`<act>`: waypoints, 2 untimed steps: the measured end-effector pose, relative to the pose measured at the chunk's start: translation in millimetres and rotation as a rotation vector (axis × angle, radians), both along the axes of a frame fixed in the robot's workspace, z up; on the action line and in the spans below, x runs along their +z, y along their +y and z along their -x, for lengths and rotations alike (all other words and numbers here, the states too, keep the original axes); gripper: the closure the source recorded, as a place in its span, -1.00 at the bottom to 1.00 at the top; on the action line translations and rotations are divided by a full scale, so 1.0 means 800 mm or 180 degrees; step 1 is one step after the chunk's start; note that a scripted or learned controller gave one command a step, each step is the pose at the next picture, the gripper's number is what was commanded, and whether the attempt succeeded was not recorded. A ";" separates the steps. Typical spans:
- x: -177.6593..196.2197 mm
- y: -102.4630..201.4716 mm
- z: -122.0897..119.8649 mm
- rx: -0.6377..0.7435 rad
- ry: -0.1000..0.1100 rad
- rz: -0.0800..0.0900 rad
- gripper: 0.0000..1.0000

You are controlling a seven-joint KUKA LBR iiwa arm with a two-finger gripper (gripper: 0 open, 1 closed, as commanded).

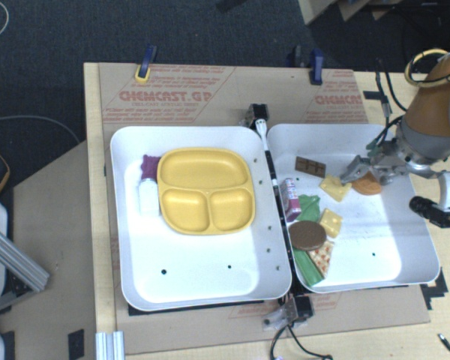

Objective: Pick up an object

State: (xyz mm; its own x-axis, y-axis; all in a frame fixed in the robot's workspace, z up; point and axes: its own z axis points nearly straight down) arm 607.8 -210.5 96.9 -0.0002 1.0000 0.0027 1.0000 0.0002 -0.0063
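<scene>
Two white bins [127, 201] are set on cardboard. The gripper [360, 172] is lowered by an orange disc [369, 187]; its grip cannot be told.

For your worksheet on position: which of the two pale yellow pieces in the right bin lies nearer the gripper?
The upper yellow piece, beside the gripper; the other lies lower.

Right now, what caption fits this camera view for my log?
Gripper low in right bin beside orange piece; yellow tray in left bin.
</scene>
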 end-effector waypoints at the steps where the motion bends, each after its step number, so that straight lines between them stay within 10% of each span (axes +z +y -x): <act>1: -0.009 0.002 -0.006 0.0001 -0.0054 0.0006 -1.00; 2: 0.001 0.001 -0.003 0.0003 -0.0035 0.0012 1.00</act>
State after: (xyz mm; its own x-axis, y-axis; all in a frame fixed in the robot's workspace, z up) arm 610.0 -209.7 97.3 -0.0013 1.0000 -0.0011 1.0000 0.0013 0.0046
